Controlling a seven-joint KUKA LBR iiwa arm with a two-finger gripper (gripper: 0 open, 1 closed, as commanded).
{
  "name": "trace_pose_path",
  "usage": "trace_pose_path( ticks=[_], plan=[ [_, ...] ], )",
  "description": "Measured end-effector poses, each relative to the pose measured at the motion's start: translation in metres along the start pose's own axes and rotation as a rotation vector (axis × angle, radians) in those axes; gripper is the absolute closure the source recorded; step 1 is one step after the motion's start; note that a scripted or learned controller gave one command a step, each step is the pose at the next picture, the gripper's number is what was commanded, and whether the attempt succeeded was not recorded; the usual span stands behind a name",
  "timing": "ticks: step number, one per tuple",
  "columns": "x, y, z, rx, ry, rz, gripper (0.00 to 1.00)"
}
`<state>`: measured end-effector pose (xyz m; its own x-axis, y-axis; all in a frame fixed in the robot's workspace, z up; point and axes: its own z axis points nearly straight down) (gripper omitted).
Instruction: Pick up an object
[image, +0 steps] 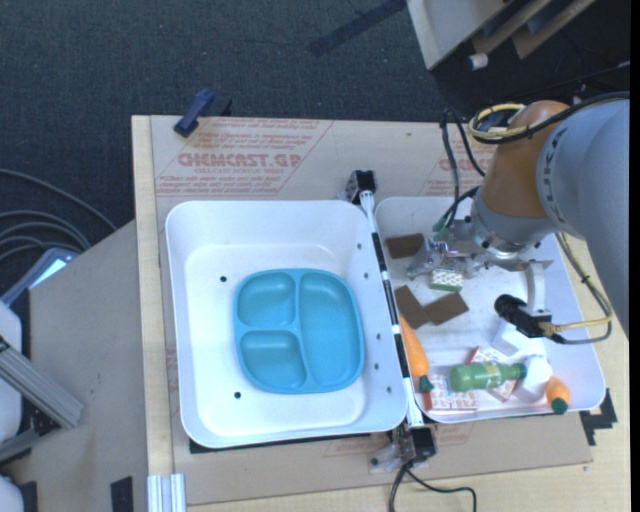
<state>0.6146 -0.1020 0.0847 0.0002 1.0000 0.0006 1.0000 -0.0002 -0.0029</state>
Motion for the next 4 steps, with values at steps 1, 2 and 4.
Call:
trace_pose_path(
  ticks=[1,2,4],
  plan=[
    [0.000,-0.029,0.000,0.000,0.000,0.000,0.00],
    [-0.024,-0.047,0.000,0.000,0.000,0.001,0.00],
    [-0.065,-0.117,-0.001,-0.001,-0.001,0.002,1.00]
  ],
)
